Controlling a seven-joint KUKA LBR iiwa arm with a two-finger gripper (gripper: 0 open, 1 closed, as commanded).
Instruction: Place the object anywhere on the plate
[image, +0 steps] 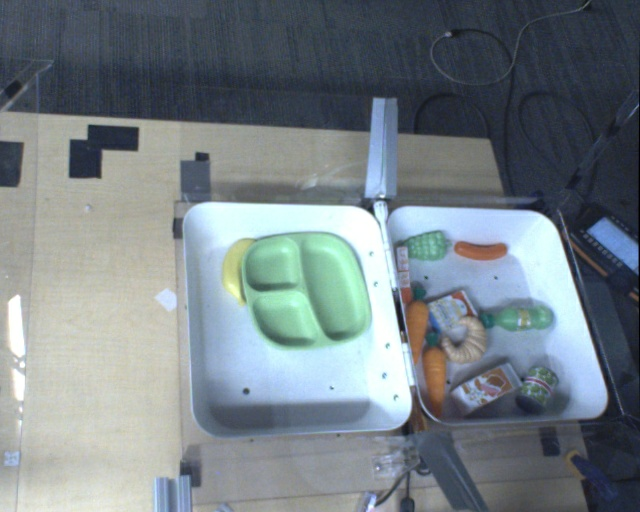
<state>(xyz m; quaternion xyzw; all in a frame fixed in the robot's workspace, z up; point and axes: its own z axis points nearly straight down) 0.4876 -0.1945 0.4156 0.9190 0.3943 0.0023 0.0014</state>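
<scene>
a pale wooden tabletop carries two white bins over dark carpet. the left bin holds the green divided plate, with a yellow object tucked under its left edge. the right bin holds toy foods: sausage, green bottle, carrot. gripper state: cannot tell. judged step: selection, nothing placed. next move calls for grasping one toy and crossing the divider.

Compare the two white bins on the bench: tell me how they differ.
The left bin holds one large thing, a green divided plate with something yellow poking out from under its left edge; the right bin holds many small toy foods, including a sausage and a green bottle. Much of the left bin's floor is bare; the right bin's is crowded along its left and lower sides. Both are shallow, white and round-cornered.
</scene>
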